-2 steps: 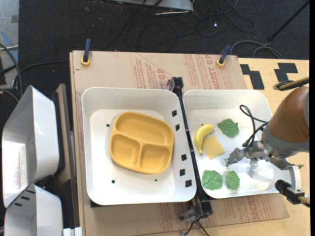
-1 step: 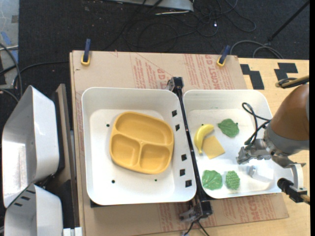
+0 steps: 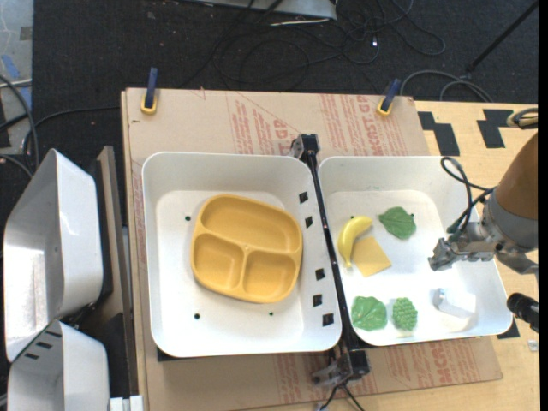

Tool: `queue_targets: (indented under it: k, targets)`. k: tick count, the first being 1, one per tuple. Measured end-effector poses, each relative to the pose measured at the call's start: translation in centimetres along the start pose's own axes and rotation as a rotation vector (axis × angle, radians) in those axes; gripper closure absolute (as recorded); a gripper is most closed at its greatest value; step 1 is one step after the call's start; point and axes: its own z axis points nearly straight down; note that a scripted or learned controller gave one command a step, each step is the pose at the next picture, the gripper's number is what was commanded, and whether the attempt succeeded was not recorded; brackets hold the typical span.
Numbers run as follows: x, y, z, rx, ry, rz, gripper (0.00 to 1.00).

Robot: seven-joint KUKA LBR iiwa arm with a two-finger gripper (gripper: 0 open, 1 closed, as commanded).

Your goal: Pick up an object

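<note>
The right bin [image 3: 411, 171] holds a yellow banana [image 3: 352, 234], a yellow cheese wedge [image 3: 371, 256], a green leaf [image 3: 397, 222] near the back, two green pieces [image 3: 369, 312] [image 3: 405, 314] near the front, and a pale white object [image 3: 451, 304] at the front right. My gripper [image 3: 449, 253] hangs low over the right side of this bin, just behind the white object and right of the cheese wedge. Nothing shows between its dark tips.
The left bin [image 3: 163, 229] bears a yellow divided tray [image 3: 247, 248]. A black divider [image 3: 324, 247] runs between the bins. Cardboard [image 3: 257, 118] lies under both, clamped at the back. White containers [image 3: 47, 229] stand at the far left.
</note>
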Motion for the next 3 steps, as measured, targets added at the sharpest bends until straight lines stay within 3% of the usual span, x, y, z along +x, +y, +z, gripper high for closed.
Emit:
queue_targets:
  k: [1,2,3]
  targets:
    - [-0.1,0.2,-5.2,0.000,0.000,-0.001,1.00]
    - [4.3,0.7,-5.1,0.005,0.004,-0.006,1.00]
    - [10.6,0.6,-4.9,0.007,0.005,-0.007,1.00]
